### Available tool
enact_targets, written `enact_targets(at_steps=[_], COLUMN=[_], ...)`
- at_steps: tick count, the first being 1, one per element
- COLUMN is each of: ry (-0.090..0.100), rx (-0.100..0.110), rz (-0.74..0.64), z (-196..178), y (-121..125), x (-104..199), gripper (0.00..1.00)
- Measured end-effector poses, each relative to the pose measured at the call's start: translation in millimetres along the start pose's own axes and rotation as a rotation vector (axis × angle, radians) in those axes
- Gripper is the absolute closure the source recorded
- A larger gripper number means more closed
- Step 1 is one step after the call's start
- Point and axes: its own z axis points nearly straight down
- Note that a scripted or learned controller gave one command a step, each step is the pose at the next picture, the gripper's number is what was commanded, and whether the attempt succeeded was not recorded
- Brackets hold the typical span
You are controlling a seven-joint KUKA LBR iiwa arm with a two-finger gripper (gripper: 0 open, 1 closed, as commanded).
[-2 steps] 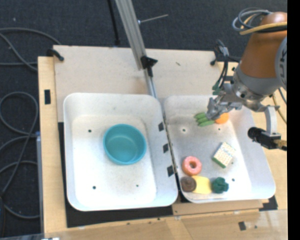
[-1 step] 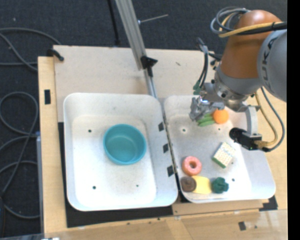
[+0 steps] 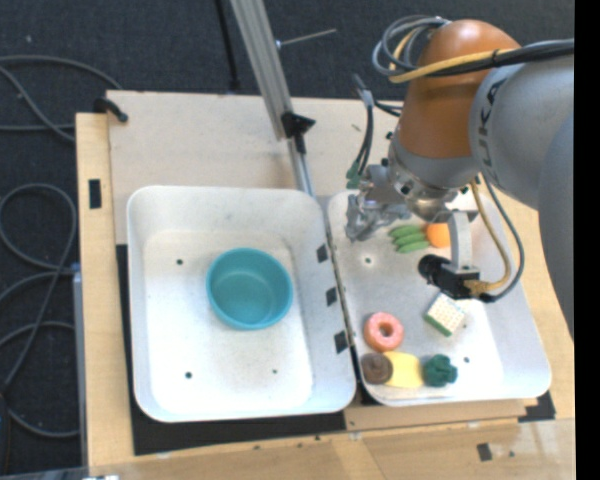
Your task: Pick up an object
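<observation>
While the left bin holds one teal bowl near its middle, the right bin holds a scatter of small things. Both bins are shallow and white and sit side by side on a pale bench, their inner rims meeting.

Just right of that seam, in the far left corner of the right bin, the gripper hangs low over bare white floor, pointing down. Whether it is wide or narrow cannot be told from this angle, and nothing is seen held in it.

Just right of the gripper lies a green pod, the closest thing to it and probably the one to pick. The pod's long axis runs left to right, so one end points back at the gripper. The coming move likely turns on a short shift to the right and a grip across the pod's narrow width, near to far. An orange piece sits against the pod's right end, so a grasp too far right could catch both.

Nearer the viewer and well apart from the gripper, a pink donut lies by the bin's left wall. A brown ring sits just near of it, and a yellow block touches the ring's right side. Right of these are a green tuft at the near edge and a checked block a little farther back.

The grey arm, with its orange band, reaches in over the bin from the far right.
</observation>
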Motion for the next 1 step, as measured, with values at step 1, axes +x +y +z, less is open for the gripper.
enact_targets(at_steps=[1], ry=[0.001], rx=[-0.004], rz=[-0.003], z=[0.2], y=[9.1], x=[59.5], gripper=[1.0])
